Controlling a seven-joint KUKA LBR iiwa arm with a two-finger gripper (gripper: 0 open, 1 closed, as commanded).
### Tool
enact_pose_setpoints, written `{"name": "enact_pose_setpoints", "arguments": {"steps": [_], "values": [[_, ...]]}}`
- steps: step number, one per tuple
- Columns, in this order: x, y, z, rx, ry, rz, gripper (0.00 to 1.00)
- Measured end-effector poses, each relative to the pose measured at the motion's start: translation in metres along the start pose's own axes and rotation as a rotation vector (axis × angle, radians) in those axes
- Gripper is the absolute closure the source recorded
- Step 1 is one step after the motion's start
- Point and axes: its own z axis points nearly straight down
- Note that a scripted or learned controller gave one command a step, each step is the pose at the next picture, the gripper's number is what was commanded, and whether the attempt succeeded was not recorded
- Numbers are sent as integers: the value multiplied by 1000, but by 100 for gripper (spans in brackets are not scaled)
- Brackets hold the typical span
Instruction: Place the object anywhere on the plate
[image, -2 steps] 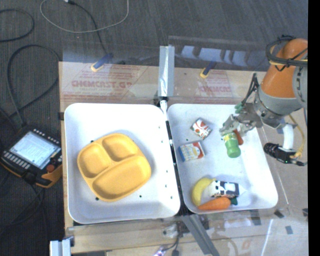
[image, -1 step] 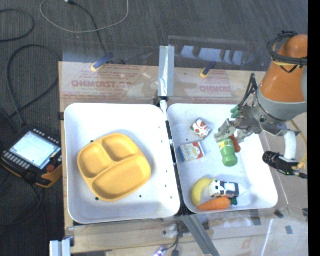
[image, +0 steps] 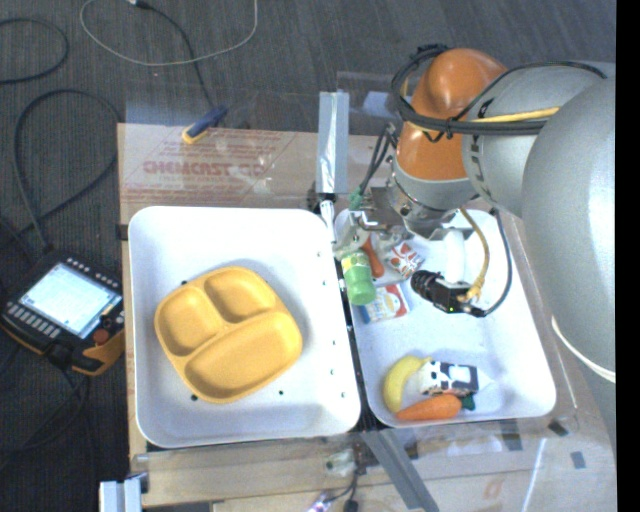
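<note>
A yellow three-compartment plate (image: 228, 332) lies in the left bin (image: 170, 235), with nothing on it. My gripper (image: 372, 235) reaches down into the back left corner of the right bin (image: 525, 370), under the orange wrist band. Right below it lie a green bottle-shaped toy (image: 358, 279), a small orange-red piece (image: 375, 260) and a red-and-white packet (image: 403, 258). The arm hides the fingertips, and I cannot tell whether anything sits between them.
At the front of the right bin rest a yellow banana-like toy (image: 403, 379), a black-and-white cow figure (image: 448, 377) and an orange carrot (image: 430, 407). A blue-and-white packet (image: 385, 303) lies near the green toy. A black cable plug (image: 432, 287) hangs beside the wrist. A pendant (image: 65, 305) sits left of the bench.
</note>
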Motion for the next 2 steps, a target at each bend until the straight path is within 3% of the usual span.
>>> {"name": "enact_pose_setpoints", "arguments": {"steps": [1,2], "values": [[107,-22,25,0,-1,-50,100],[148,-42,64,1,-1,-231,100]]}}
